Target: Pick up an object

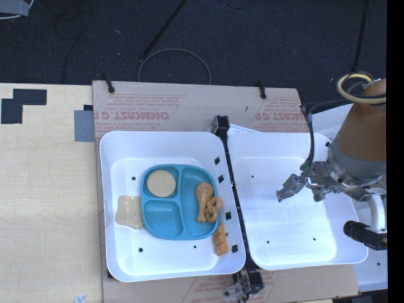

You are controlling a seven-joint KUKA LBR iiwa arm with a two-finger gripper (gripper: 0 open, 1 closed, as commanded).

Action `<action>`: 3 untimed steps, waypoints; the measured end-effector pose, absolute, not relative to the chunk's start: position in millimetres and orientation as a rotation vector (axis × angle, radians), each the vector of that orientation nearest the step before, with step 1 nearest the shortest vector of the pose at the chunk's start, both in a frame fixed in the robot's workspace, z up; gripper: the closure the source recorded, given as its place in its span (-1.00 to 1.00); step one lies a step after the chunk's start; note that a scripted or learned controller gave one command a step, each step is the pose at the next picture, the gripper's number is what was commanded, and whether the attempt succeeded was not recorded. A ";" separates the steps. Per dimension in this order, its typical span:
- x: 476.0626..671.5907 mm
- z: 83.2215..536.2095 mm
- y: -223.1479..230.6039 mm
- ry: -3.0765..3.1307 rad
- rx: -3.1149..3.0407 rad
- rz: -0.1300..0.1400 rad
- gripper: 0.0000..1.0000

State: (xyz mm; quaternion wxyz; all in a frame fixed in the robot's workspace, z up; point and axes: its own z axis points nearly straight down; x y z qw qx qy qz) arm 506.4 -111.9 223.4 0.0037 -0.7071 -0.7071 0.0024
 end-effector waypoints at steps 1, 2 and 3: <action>513.4 165.1 -105.5 -2.217 -2.216 0.007 -1.00; 519.2 105.9 -109.5 -2.215 -2.217 0.007 -1.00; 519.7 119.1 -111.2 -2.209 -2.225 0.005 1.00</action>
